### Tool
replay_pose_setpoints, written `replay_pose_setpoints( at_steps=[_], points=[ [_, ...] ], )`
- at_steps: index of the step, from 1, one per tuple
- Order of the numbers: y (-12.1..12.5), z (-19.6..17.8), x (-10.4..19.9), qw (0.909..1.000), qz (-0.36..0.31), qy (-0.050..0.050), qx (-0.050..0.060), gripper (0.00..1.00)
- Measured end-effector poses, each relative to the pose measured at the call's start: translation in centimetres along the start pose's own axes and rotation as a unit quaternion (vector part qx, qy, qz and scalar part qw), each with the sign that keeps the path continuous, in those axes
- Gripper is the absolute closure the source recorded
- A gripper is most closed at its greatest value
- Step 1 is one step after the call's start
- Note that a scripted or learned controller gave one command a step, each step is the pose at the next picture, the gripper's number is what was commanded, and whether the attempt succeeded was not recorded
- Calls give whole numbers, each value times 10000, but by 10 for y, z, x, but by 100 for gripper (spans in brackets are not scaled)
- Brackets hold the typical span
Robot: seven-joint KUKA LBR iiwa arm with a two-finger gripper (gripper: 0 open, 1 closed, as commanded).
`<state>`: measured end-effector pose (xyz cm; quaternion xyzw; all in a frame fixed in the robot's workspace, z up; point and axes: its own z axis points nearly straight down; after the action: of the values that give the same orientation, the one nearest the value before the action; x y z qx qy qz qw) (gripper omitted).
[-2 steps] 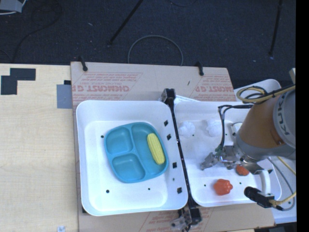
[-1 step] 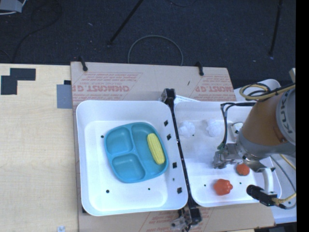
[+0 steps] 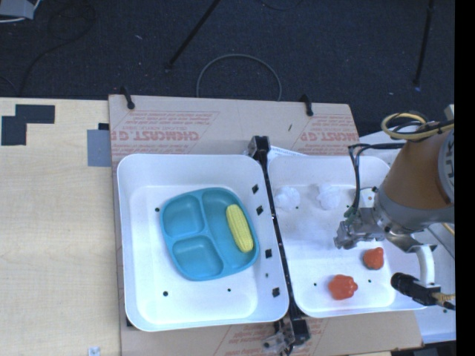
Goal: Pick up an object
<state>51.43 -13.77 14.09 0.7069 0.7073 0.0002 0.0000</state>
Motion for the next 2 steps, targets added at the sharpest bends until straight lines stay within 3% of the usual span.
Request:
replay_pose_setpoints(
  at_steps=[1,2],
  points=[
    [-1,-63,1,10000,1,-3,-11,100],
    [-1,-73,0,10000,1,0,5,100]
  ],
)
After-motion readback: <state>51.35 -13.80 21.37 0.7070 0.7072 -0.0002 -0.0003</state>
